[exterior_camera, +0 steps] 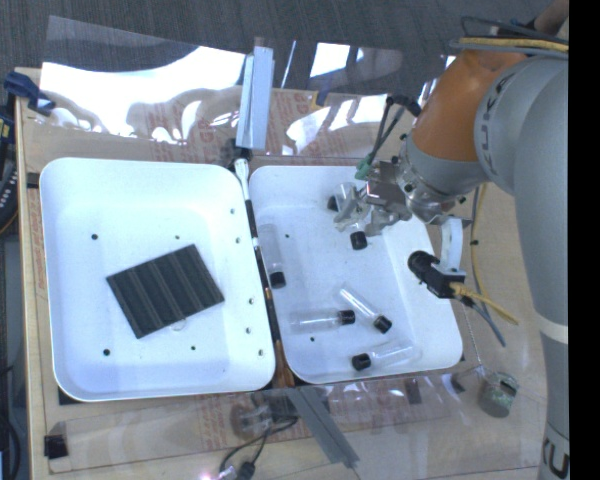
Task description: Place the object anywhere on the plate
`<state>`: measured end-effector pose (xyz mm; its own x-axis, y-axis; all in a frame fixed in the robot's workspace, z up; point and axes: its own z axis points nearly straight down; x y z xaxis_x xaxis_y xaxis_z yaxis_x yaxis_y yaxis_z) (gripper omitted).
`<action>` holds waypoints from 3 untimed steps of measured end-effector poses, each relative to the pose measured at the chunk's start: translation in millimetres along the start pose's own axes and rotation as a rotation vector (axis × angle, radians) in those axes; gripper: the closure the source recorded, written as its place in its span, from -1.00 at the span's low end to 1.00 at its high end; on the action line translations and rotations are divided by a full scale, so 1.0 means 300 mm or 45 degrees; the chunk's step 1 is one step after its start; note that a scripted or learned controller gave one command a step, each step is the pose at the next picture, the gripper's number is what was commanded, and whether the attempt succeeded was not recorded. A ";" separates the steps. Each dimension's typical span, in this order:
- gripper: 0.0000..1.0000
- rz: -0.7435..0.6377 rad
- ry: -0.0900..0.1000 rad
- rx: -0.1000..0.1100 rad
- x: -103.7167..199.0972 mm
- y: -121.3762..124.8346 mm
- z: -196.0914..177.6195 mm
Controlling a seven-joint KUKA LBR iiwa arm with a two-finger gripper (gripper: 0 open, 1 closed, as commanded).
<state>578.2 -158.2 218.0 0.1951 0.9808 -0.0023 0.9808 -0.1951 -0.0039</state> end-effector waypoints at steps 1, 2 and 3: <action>1.00 -0.179 0.003 0.000 0.417 -0.228 -0.155; 1.00 -0.315 0.002 -0.004 0.655 -0.376 -0.431; 1.00 -0.237 0.002 -0.002 1.120 -0.491 -0.498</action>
<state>499.8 200.2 367.2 0.0102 0.9999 0.0002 0.9999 -0.0102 -0.0027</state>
